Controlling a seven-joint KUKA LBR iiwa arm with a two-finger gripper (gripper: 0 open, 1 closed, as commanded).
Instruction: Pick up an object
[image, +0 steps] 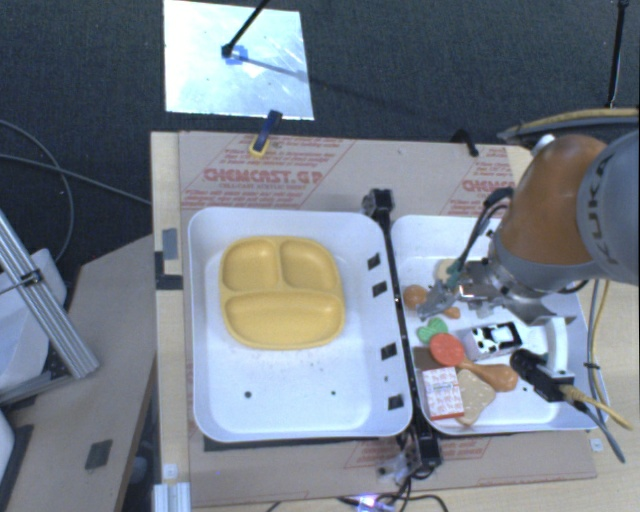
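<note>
Camera view: the arm comes in from the right and hangs over the right bin (405, 235), wrist low. The gripper (440, 297) sits near that bin's left wall, about mid-way along it; I can't tell the state of the jaws, the metal tip is too small and too cluttered to resolve. Nothing visibly held.

Pickable stuff is all in the right bin, bunched along its left wall and toward the near edge:
- small orange piece (415, 296), just beside the tip on the side toward the divider. Nearest candidate.
- green piece (432, 328), just nearer the front edge than the tip.
- red round piece (448, 350), touching or nearly touching the green one.
- red-and-white packet (441, 391), near the front-left corner, long axis roughly parallel to the divider.
- tan drumstick-like piece (488, 378), beside the packet, long axis running across the bin.
- black-and-white block (493, 339), partly under the wrist.

Key relation: the orange piece lies toward the left wall from the tip, with little room between it and the wall. My read is that a short shift that way plus descent is the move; wall contact is the risk.

Left bin (300, 400) carries a yellow divided tray (282, 291), well apart from the gripper.
</note>
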